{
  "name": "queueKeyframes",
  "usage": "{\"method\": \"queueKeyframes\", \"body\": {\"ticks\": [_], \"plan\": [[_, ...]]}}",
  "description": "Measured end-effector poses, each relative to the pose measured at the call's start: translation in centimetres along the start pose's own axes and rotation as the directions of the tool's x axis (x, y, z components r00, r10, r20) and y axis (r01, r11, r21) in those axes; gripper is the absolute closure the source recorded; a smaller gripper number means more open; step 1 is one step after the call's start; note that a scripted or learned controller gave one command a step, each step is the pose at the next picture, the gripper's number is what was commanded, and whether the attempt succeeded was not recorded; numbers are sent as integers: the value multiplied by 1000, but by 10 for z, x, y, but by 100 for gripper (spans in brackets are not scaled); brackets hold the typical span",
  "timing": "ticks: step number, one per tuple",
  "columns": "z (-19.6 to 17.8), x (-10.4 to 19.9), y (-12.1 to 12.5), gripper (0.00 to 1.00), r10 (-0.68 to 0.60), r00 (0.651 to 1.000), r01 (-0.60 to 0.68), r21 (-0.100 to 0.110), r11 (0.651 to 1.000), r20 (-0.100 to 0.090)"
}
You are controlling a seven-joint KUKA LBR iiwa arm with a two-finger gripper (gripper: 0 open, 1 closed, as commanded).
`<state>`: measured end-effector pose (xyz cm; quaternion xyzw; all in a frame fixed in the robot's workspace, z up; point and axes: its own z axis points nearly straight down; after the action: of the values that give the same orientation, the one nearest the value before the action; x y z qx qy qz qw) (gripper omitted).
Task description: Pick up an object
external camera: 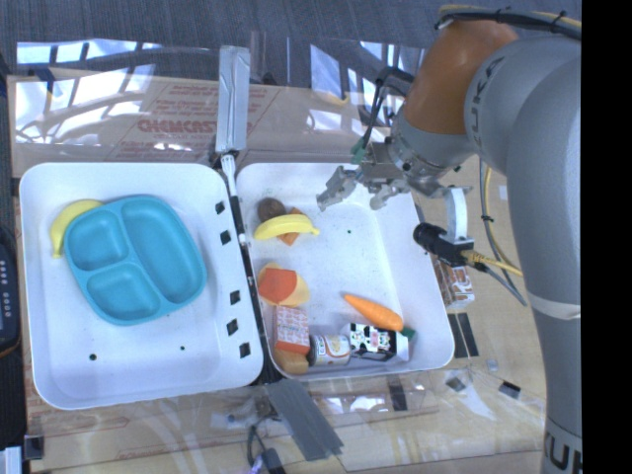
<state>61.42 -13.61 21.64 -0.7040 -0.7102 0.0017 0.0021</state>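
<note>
The right bin (420,265) holds the things on offer. Two bananas are in view: one yellow banana (285,227) lies in the right bin at about ten o'clock from that bin's middle, and a second banana (67,223) sits in the left bin (39,354), tucked against the nine o'clock edge of a blue plate (136,258). One carrot (373,311) lies slantwise toward five o'clock of the right bin's middle. One small milk carton (376,343) with cow patches lies on its side at the six o'clock wall, just beside one small bottle (331,349) to its nine o'clock. One orange-red wedge (279,285) sits near the bin's nine o'clock wall, one striped packet (290,330) just below it, and one tan rounded piece (291,362) at the seven o'clock corner. One dark brown lump (271,208) touches the bin banana's upper side.

The gripper (359,192) hangs over the right bin's twelve o'clock part, its two fingers (333,192) spread apart with nothing between them, well apart from the carrot and a little to the three o'clock side of the banana.

The blue plate is one piece with three compartments, lying in the middle of the left bin.

Both bins are shallow and white, side by side, with a row of black clips (235,265) along their shared wall. They rest on a bench (178,121) covered with brown cardboard under shiny clear film. Beyond the bench, at twelve o'clock, is a dark grey carpet floor (148,3).
</note>
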Motion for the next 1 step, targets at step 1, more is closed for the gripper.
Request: {"method": "queueKeyframes", "body": {"ticks": [1], "plan": [[115, 38, -35, 0, -35, 999, 35, 8, 999, -2]]}}
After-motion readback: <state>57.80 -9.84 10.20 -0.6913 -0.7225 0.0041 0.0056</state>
